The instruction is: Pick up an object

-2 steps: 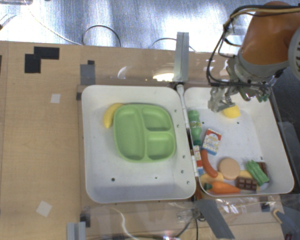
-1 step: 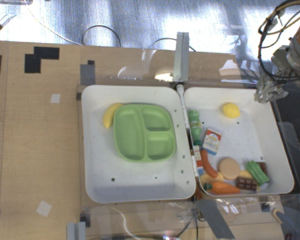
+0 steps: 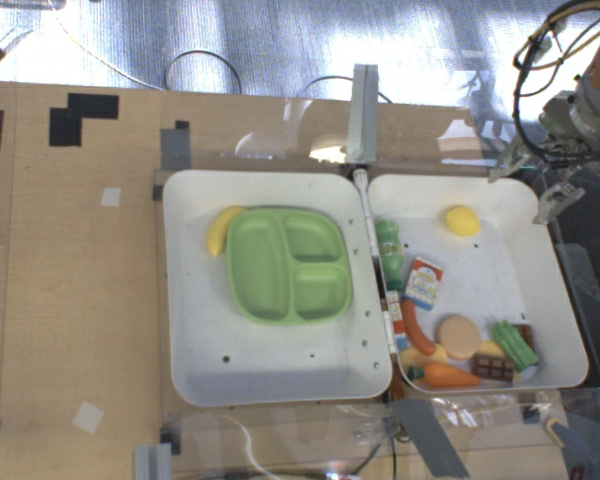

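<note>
My gripper (image 3: 532, 180) hangs over the far right corner of the right bin (image 3: 540, 268), its fingers spread open with nothing between them. The closest item is a yellow lemon (image 3: 463, 221), to its left and slightly nearer the camera. Further down the right bin lie a small carton (image 3: 423, 281), a red sausage (image 3: 411, 320), a round tan piece (image 3: 460, 335), a carrot (image 3: 448, 375), a chocolate bar (image 3: 493, 369) and a green vegetable (image 3: 515, 345). A green bottle-like item (image 3: 387, 238) rests against the divider.
The left bin (image 3: 195, 358) holds a green divided plate (image 3: 285, 265) with a banana (image 3: 220, 230) at its far left side. A grey post (image 3: 363, 113) stands behind the gap between the bins. Cables loop beside the arm at top right.
</note>
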Controlling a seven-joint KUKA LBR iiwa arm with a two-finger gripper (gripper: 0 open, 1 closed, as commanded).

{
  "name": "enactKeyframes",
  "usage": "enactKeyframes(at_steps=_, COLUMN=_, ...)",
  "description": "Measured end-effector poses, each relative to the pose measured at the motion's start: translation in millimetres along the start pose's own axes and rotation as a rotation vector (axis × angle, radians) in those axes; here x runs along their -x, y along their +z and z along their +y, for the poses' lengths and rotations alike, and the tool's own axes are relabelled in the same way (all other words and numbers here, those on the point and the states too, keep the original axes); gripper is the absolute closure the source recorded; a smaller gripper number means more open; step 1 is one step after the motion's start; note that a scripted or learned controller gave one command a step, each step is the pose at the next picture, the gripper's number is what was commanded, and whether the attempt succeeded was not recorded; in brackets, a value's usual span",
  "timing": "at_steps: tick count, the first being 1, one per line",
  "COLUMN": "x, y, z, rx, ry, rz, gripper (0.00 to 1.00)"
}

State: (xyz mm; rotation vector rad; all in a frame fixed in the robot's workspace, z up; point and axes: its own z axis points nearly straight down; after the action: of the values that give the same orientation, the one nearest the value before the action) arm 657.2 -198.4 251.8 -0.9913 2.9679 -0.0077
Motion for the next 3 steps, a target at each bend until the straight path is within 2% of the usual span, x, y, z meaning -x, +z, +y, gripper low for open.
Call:
enactKeyframes(at_steps=1, x=35, y=81, z=26, rx=0.007, ry=0.139, rz=0.004, gripper=0.00)
enactKeyframes(at_steps=2, x=42, y=161, z=46, rx=-0.002, ry=0.197, rz=-0.004, gripper=0.00)
enactKeyframes(at_steps=3, x=40, y=164, z=57, rx=0.002, ry=0.358, rz=0.002, gripper=0.00)
